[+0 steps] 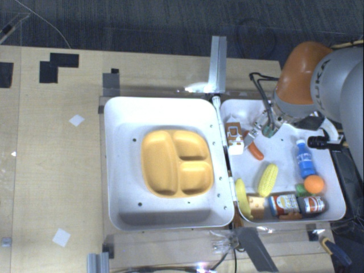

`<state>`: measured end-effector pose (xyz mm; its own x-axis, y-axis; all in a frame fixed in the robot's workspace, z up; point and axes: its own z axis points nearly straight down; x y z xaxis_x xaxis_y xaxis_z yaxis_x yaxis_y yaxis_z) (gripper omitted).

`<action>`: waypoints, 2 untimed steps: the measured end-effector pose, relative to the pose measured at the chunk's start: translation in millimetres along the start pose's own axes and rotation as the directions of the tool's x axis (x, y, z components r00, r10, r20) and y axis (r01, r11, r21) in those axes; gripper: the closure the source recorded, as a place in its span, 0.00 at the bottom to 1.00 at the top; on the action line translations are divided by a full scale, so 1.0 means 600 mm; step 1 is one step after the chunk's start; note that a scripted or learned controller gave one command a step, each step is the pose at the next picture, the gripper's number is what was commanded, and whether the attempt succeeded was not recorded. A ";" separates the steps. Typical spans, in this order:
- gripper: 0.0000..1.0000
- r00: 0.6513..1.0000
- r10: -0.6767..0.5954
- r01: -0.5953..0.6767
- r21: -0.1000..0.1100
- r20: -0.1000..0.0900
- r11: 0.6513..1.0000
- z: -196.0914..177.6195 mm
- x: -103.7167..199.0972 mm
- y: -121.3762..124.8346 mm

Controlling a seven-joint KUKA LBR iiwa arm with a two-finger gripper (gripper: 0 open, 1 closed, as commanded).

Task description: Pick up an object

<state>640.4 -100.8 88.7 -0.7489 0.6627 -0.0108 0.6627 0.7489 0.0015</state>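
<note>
While hovering low in right bin (pixel 335 201), nothing seen held yet.
Gripper (pixel 266 128): jaw state can't tell, tips too small/blurred.
Nearest target: small orange carrot-like piece (pixel 256 151), just below-left of tips.
Also close: brown/white box (pixel 234 136), left of tips, by bin wall.
Farther: corn cob (pixel 268 178) below; blue bottle (pixel 305 160) to lower right.
Risk: off-centre descent nudges carrot toward box, no grip; crowding w/ wall blocks a finger.
</note>
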 end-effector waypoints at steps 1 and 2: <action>1.00 1.000 -0.007 0.007 -0.009 0.010 1.000 -0.024 -0.003 0.007; 1.00 0.956 0.294 -0.294 -0.008 -0.003 0.956 -0.243 0.035 0.109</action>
<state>666.5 -37.2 234.4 -0.5207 0.8537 -0.0072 0.8536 0.5208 0.0126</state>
